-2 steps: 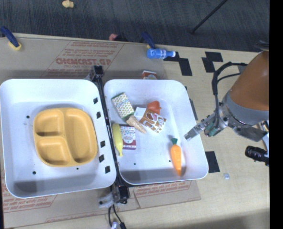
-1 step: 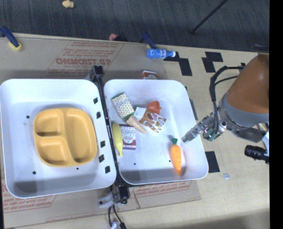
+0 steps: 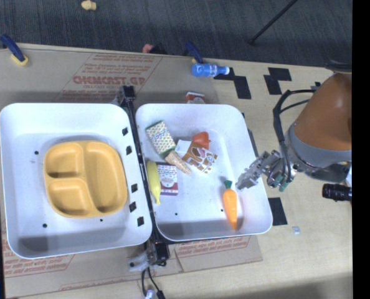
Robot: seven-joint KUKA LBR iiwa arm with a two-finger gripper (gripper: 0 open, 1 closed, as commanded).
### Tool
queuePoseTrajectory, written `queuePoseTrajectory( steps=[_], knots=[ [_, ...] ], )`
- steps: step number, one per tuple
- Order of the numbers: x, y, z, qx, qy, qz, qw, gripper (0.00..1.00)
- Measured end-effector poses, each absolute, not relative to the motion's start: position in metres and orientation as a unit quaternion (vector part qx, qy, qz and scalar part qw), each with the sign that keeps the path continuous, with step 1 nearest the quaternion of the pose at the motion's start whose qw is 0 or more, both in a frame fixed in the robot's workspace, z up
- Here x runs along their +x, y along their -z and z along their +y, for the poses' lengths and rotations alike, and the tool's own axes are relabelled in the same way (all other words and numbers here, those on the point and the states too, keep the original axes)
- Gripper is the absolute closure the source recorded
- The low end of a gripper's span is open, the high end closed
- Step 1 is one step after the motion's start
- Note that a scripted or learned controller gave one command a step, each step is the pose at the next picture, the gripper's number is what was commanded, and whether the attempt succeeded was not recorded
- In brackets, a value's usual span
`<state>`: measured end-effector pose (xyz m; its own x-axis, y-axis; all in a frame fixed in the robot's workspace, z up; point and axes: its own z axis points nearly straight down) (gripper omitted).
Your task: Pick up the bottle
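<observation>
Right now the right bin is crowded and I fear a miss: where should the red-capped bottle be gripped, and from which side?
Across the patterned body of the bottle, just below the cap, coming straight down: it seems to lie flat, and packets crowd one side.

You can't read the claw point(image 3: 255, 174) fingers, too blurred. Arm point(image 3: 325, 123) is cut off at right edge.

place: robotics lab | cues: robot arm point(image 3: 325, 126), clamped white bins point(image 3: 191, 229), taped bench point(image 3: 303, 248)
</observation>
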<state>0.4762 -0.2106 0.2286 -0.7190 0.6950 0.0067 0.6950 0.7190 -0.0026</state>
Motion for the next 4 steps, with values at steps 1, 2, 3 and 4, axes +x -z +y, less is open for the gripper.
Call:
queuePoseTrajectory(
  steps=[1,2,3,4],
  knots=[
    [0.476,-0.221,-0.211,-0.205,0.0005,-0.979,0.004,1.00],
    [0.476,-0.221,-0.211,-0.074,0.0009,-0.997,0.004,1.00],
    [0.476,-0.197,-0.210,0.181,0.0013,-0.984,0.003,1.00],
    [0.488,-0.205,-0.210,0.346,-0.0002,-0.938,0.000,1.00]
  ],
)
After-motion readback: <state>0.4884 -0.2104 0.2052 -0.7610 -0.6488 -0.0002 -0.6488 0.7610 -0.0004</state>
